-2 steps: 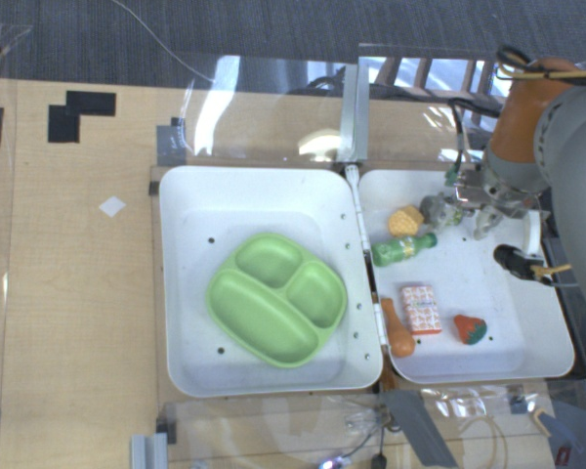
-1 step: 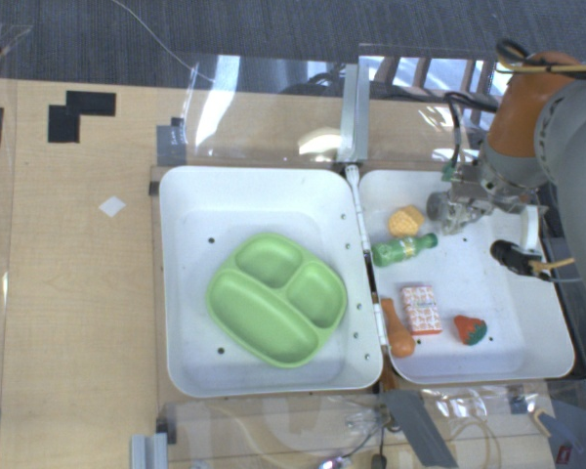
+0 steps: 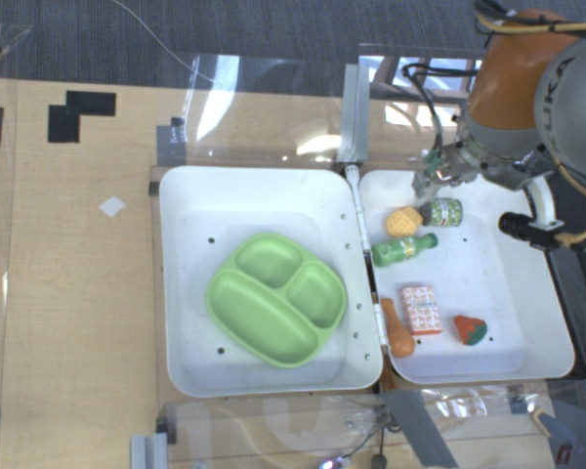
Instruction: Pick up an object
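Observation:
The right bin [image 3: 527, 291] holds several toy foods. A yellow corn-like piece [image 3: 403, 223] lies near its top left, with a small green can [image 3: 443, 213] on its side just to the right. A green bottle [image 3: 404, 250] lies below them. Lower down sit a pink carton [image 3: 421, 309], an orange carrot [image 3: 398, 332] by the divider and a red strawberry [image 3: 471, 329]. My gripper [image 3: 432, 186] hangs from the grey arm at the bin's top, directly above the can and the corn piece.
The left bin [image 3: 190, 262] carries a green divided plate [image 3: 278, 299]. A metal divider [image 3: 363, 262] separates the bins. Clear plastic walls [image 3: 273, 106] rise behind both. A black cable fitting [image 3: 527, 228] juts over the right bin's upper right.

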`<state>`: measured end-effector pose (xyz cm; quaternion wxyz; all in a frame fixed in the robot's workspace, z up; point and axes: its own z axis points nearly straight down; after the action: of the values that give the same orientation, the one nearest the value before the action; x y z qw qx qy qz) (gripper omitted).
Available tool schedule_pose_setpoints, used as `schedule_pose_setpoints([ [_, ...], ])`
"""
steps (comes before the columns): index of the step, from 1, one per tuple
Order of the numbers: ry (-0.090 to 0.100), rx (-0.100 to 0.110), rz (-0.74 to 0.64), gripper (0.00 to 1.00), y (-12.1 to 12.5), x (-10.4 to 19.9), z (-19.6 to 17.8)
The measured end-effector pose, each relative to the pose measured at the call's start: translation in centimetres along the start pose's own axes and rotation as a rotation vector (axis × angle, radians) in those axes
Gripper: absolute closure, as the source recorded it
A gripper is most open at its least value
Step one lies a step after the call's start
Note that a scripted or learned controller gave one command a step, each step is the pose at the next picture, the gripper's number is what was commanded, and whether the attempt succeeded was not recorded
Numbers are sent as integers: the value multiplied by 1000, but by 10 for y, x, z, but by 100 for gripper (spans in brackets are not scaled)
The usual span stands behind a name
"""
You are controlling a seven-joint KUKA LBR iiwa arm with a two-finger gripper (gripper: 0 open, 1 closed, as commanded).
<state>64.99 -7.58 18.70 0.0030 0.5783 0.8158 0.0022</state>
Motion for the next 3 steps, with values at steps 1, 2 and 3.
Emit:
schedule_pose_setpoints([
  [1,0,1,1,0,0,0,0],
  [2,0,1,93,0,-6,-18,78],
  [3,-1,-5,179,0,-24,-8,96],
])
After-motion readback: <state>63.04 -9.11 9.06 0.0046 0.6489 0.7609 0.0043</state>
